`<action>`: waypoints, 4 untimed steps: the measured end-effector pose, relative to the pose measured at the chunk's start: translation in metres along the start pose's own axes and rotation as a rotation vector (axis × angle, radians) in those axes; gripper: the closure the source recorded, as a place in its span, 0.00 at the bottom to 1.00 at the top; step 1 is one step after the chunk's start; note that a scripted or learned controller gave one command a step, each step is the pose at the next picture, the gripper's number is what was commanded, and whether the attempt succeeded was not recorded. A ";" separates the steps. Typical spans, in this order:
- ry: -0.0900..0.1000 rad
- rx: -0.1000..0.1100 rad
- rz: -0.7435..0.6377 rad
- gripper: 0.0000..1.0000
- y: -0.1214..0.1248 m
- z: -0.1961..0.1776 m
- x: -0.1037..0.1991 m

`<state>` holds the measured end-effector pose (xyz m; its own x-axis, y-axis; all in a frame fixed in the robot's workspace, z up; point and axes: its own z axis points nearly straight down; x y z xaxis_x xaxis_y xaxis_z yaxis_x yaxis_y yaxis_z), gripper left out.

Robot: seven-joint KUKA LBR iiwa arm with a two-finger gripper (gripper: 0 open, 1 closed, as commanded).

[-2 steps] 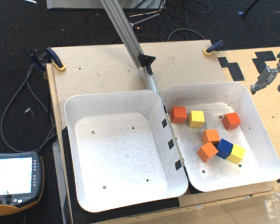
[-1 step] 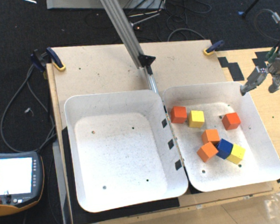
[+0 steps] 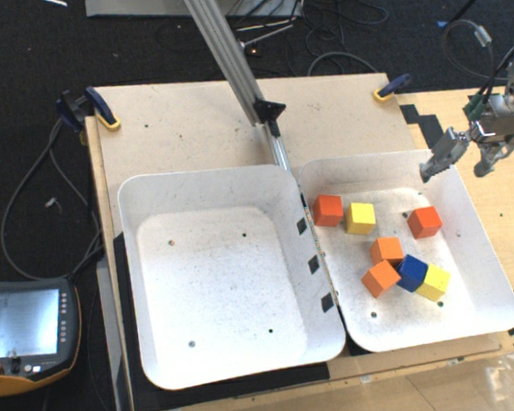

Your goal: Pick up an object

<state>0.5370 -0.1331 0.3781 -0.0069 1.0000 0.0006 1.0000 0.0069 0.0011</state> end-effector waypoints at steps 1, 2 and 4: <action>-0.002 0.001 0.003 0.00 -0.002 0.007 0.012; 0.001 0.007 0.001 0.00 -0.004 0.066 0.048; -0.004 -0.010 0.008 0.00 0.078 -0.008 0.049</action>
<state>0.6148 -0.0837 0.3858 0.0011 1.0000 -0.0034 0.9999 -0.0010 0.0111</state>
